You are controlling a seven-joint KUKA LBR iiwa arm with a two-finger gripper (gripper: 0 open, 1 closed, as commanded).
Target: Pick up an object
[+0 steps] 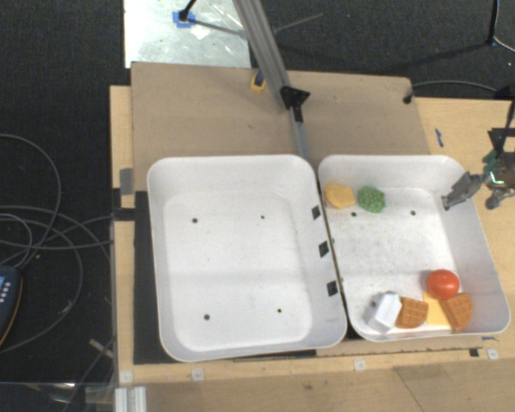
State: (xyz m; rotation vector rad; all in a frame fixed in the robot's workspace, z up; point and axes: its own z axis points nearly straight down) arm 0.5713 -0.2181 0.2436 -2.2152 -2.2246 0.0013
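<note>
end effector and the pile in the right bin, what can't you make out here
- End effector, camera view: small, dark and cut by the right edge; whether anything sits in it is unreadable.
- White object: too small to identify, partly behind the waffle piece.
- Yellow piece: mostly covered by the waffle pieces and the tomato.

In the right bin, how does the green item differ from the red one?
The green item is bumpy and lies near the bin's far edge beside a yellow piece; the red item is smooth and glossy, near the front corner, touching the waffle pieces. Both are small and roundish.
</note>
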